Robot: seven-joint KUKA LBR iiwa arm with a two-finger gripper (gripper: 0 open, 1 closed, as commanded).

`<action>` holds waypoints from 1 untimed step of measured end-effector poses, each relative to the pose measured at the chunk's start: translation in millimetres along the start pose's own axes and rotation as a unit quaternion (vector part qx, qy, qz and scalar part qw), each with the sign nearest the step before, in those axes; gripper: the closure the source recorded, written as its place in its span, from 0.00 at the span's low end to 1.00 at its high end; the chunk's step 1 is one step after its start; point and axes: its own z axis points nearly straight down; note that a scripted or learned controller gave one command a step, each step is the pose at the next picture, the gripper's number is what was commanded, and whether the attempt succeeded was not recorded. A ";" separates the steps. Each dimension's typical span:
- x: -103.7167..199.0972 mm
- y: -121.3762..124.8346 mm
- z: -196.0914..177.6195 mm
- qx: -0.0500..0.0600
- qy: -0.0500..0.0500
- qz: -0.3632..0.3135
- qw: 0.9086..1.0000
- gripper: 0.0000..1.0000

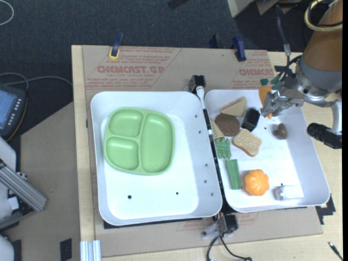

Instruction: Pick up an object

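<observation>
Green stick [232, 173] — long axis running up-down along right bin's [310, 162] left wall; gripper [270, 109] spread unclear — cannot tell.

Orange pumpkin [256, 181], tan cracker [247, 143], brown cookie [227, 124], right bin [310, 167]

I see the surface [163, 69], a tan board printed with red lettering, carrying two shallow white bins side by side and touching along their inner edges. The left bin [109, 200] and right bin [310, 173] cover most of it. A yellow clamp [115, 49] and blue clamp [238, 48] grip its far edge
</observation>
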 end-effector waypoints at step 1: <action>52.1 18.0 -6.7 0.000 0.000 0.000 1.000 1.00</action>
